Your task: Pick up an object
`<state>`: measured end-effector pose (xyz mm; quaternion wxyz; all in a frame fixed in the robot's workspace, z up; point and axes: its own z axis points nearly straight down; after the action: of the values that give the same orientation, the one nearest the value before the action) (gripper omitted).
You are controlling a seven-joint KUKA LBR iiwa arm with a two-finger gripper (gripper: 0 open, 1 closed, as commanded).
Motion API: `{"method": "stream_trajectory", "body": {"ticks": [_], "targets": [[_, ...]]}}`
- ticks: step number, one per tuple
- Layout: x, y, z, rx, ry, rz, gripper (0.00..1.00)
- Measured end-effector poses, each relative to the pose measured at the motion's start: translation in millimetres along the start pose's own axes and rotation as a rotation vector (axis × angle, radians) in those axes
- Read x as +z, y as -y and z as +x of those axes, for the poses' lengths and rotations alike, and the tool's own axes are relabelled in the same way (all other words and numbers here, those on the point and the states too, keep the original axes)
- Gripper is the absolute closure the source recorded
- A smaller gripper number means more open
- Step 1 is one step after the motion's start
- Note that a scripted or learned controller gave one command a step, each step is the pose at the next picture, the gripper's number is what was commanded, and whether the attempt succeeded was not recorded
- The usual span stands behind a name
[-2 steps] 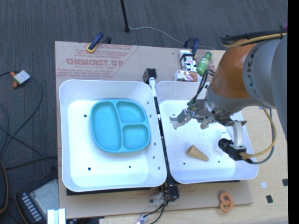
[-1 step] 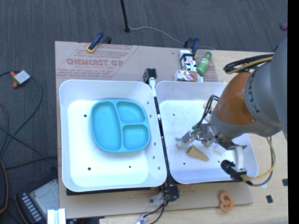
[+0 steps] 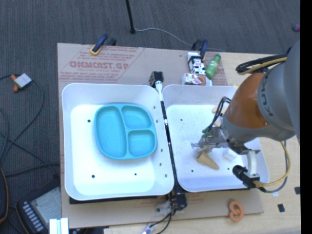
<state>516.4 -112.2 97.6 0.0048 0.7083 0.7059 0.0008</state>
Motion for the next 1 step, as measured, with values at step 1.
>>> {"method": "stream_trajectory", "body": {"ticks": [1], "targets": [[-87.0,-36.5,59.4,-0.005,-0.006,0.007,1.00]]}}
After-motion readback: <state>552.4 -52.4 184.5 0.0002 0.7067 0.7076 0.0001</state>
